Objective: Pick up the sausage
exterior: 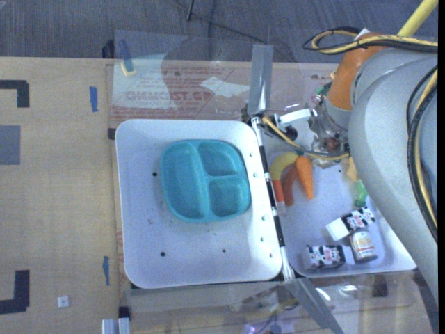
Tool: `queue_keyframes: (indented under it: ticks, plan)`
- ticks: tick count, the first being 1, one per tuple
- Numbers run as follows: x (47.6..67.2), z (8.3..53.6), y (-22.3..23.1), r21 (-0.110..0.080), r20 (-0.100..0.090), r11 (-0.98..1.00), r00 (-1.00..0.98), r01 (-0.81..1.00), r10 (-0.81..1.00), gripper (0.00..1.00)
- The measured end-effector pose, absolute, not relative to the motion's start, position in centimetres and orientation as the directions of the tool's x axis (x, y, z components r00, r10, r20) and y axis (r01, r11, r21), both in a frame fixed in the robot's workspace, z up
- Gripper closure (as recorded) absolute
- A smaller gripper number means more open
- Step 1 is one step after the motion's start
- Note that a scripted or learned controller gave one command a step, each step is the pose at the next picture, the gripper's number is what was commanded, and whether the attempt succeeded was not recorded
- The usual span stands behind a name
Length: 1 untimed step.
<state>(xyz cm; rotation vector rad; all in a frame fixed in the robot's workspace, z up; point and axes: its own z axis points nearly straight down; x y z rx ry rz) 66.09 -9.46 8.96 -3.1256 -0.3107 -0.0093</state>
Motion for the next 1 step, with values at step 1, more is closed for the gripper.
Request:
queue_keyframes:
  ticks: [1]
  plan:
    - [65.96, 8.88, -9.48, -0.002, 0.001, -0.981, 0.981, 0.196, 0.196, 0.0]
